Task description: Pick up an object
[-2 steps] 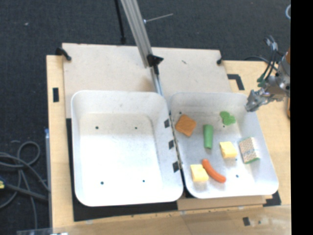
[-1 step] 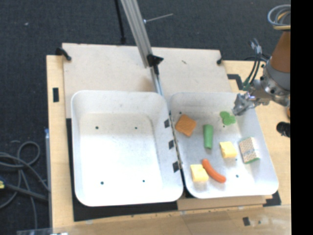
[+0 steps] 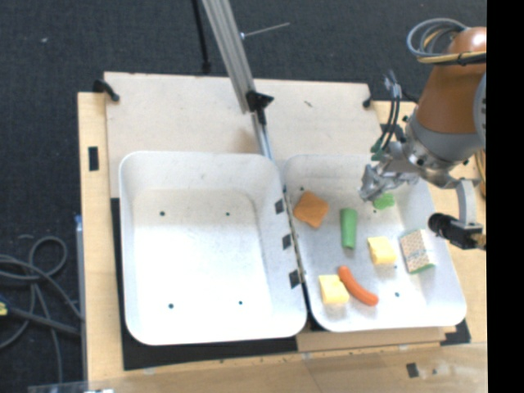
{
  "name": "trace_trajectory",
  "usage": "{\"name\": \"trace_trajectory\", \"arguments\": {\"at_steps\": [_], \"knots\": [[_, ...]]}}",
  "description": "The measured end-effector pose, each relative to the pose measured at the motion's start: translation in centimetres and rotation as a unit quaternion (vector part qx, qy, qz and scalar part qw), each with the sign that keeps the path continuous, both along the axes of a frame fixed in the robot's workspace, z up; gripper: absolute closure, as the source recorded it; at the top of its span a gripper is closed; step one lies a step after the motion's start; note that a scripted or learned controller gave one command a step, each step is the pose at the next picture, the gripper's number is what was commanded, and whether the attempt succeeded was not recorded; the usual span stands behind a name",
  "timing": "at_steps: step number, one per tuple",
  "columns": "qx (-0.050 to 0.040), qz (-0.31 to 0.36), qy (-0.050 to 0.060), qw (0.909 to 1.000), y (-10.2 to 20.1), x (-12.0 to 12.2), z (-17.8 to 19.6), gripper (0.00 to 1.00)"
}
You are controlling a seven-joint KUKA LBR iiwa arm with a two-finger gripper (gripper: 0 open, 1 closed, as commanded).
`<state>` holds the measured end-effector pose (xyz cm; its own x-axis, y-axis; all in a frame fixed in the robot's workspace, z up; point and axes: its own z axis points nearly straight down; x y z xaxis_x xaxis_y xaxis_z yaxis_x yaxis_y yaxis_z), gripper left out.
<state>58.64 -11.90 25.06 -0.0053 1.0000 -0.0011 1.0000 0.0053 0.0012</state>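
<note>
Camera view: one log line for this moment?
arm: over right bin, back edge | gripper: low, above small green piece | grasp: not confirmed | bin holds: orange block, green stick, carrot

Grey arm (image 3: 442, 133) w/ orange band, looped grey cables on top.

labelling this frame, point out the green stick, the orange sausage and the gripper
green stick (image 3: 349, 228), camera view, mid-length
orange sausage (image 3: 358, 286), camera view, middle of its body
gripper (image 3: 375, 188), camera view, between fingertips
</note>
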Motion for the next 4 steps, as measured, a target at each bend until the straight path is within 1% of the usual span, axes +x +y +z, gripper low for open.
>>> {"name": "trace_trajectory", "arguments": {"at_steps": [1,2,3,4], "knots": [[0.0007,0.001,0.0,1.0,6.0,-0.2,-0.8,1.0],[0.002,0.002,0.0,1.0,11.2,-1.1,0.2,1.0],[0.0017,0.001,0.002,1.0,15.7,-2.1,0.2,1.0],[0.0013,0.001,0.0,1.0,20.4,-2.1,0.0,1.0]]}}
